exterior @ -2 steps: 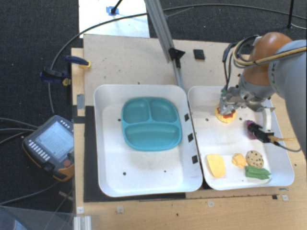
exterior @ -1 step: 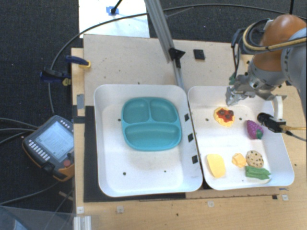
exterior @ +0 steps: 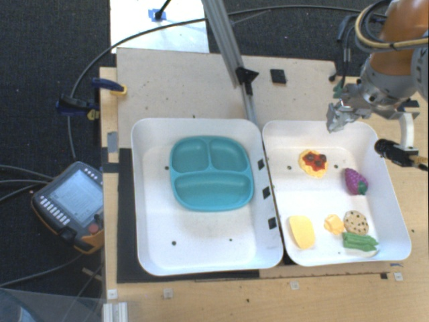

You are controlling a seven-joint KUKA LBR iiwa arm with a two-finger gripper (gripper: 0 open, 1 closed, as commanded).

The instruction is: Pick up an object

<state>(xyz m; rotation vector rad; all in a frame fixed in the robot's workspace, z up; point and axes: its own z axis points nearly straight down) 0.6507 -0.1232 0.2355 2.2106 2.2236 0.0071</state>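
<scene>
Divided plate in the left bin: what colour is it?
Teal, a blue-green; the divided plate shows plainly in the camera view.

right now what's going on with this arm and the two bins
The KUKA arm reaches in from the right, its end effector above the far edge of the right bin, holding nothing. That bin holds toy food: a small pizza, purple grapes, a yellow piece, a cookie and green beans. The left bin holds a teal divided plate.
</scene>
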